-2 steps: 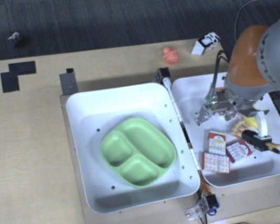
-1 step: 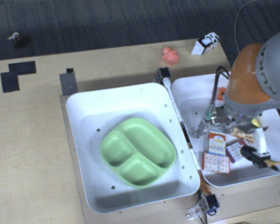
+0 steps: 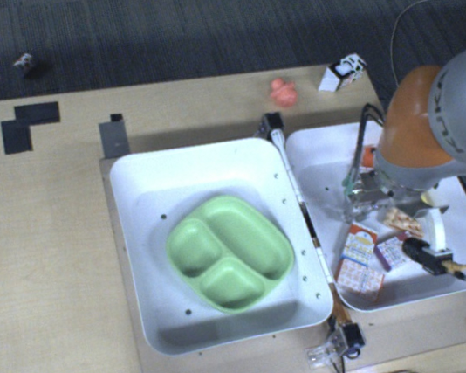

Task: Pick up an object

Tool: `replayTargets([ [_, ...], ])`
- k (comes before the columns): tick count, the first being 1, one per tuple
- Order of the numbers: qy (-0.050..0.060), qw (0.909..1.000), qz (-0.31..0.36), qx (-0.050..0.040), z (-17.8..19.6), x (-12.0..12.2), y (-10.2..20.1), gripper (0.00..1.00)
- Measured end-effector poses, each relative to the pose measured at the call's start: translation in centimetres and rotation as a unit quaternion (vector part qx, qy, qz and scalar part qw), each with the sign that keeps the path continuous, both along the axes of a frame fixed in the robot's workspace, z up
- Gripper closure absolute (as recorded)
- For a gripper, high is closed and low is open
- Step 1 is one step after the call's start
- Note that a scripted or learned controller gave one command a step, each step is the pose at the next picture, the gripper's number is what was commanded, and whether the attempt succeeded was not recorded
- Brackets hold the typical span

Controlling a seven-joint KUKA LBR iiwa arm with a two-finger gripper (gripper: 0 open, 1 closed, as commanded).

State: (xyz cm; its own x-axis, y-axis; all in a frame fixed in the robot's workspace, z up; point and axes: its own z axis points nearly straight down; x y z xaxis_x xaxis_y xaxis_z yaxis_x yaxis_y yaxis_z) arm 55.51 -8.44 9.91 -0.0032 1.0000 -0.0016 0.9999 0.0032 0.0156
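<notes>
Gripper low in right bin, near card packet.

Lighting even and fairly bright, overhead and diffuse. Both white bins read near-overexposed; the left bin shows a soft grey shadow along its inner front wall. The green tray carries mild sheen, no hard glare. My arm looms soft-edged, slightly out of focus, shading the right bin beneath. Overall resolution low; small items are smeared. Dark carpet at top noisy.

Glossy green plastic tray; smooth white plastic bins; matt wooden bench.
</notes>
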Motion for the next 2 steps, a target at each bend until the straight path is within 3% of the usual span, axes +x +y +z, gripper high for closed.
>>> replayTargets([
  [1,0.000,1.0000,0.000,0.0001,0.0,0.0,0.0,0.00],
  [2,-0.002,1.0000,0.001,0.0003,1.1,0.1,0.1,1.00],
])
